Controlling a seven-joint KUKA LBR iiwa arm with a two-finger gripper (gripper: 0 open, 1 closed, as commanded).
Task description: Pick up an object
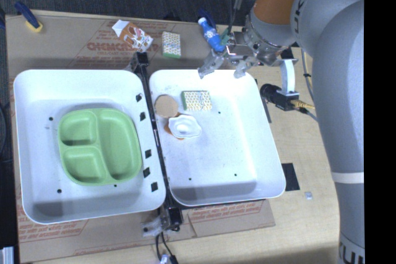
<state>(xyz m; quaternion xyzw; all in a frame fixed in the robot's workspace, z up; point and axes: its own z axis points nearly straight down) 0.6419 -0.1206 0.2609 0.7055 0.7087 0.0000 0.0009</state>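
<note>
- Grey-fingered gripper [226, 67] hangs spread open and empty over the right bin's [247, 151] far rim.
- Patterned sponge [196, 100] lies on that bin's floor, near-left of the gripper, beside a brown disc [165, 106] and white cup [184, 127].

Red lettering on the cardboard sheet [93, 46] behind the bins is too blurred to read.

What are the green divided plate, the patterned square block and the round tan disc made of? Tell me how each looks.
Green divided plate: likely moulded plastic, smooth, with a soft sheen. Patterned square block: possibly a sponge or foam, matte, with a speckled green-white face; hard to confirm. Round tan disc: maybe wood or cork, flat and dull; too small to tell.
</note>
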